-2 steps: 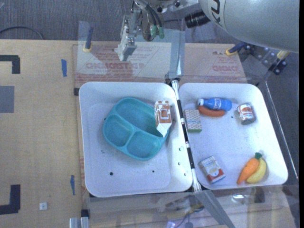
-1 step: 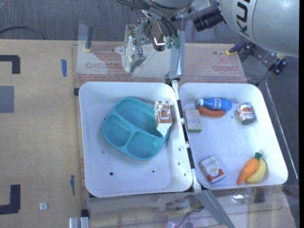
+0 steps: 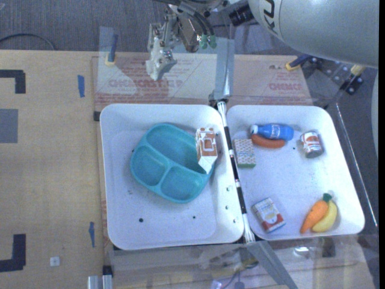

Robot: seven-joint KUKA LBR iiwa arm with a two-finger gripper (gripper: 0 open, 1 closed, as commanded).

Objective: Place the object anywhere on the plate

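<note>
Teal and three-sectioned, the plate (image 3: 165, 168) is lying in the left bin (image 3: 120, 221). Leaning against the plate's right rim, the small orange-and-white carton (image 3: 206, 148) is standing upright, its foot seemingly on the plate's edge. I am hovering my gripper (image 3: 159, 65) well beyond the plate, past the bin's far wall over the cardboard, holding nothing; whether it is parted or closed, I cannot tell.
</note>
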